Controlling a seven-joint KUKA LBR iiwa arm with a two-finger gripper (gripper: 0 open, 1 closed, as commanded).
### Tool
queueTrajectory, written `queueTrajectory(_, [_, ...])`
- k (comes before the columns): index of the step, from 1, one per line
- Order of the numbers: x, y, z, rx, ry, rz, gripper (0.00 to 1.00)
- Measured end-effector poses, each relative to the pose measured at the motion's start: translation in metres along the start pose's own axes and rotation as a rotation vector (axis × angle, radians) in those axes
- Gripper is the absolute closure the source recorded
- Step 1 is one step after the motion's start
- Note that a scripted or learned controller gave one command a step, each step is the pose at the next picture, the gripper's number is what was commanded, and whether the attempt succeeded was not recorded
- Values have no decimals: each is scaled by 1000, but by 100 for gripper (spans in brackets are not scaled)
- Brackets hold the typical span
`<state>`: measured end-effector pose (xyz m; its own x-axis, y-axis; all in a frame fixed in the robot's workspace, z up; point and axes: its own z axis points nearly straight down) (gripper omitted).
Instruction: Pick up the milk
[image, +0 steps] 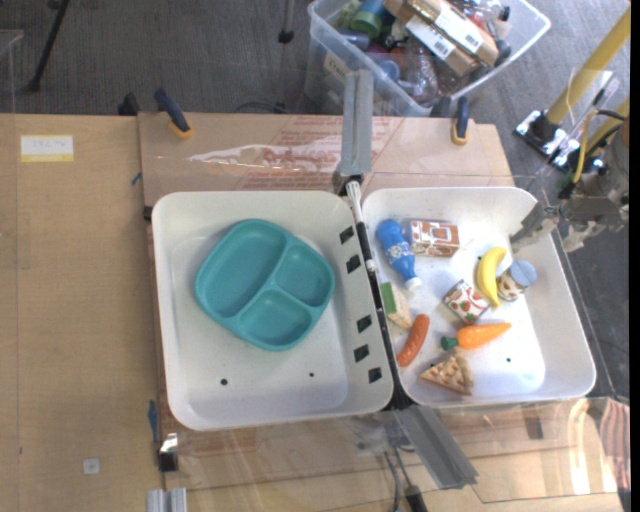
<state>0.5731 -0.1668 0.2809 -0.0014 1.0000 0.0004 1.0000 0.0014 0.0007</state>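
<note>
Toward the back of the right bin (560, 330), lying flat with its long side running left to right: a brown-and-white carton (433, 237), taken here as the milk, though hard to read at this size, so confirm against the small red-and-white box (465, 300) nearer the middle before committing. Up at the bin's far right corner, just over the rim: the tool (528, 230), high and well apart from the carton, holding nothing visible; cannot tell from this slant whether set wide or narrow. For a clean pick, travel left across the bin above everything, passing over the banana (488, 272) and the little can (515, 280) without dipping. Stop squarely above the carton's middle, not its left end, since the blue bottle (397, 252) lies touching or just beside that end and looks likely to get nudged or caught. Turn the wrist to close across the carton's short width, front to back, where free white floor shows on both sides. Set the opening wide before descending, come straight down, and close only once low enough to catch the sides rather than skate over the top face. Expect a light, smooth box, apt to slip or tilt, so grip firmly and lift slowly and vertically. Check for the carton between the jaws before moving away from the bin.
</note>
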Motion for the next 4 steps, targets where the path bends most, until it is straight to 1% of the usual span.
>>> queueTrajectory(1, [-18, 67, 131, -1, 0, -47, 0])
queueTrajectory(2, [-45, 73, 188, -12, 13, -70, 0])
queueTrajectory(3, [-41, 15, 188, -15, 6, -87, 0])
queueTrajectory(4, [-41, 14, 188, -16, 7, -94, 0])
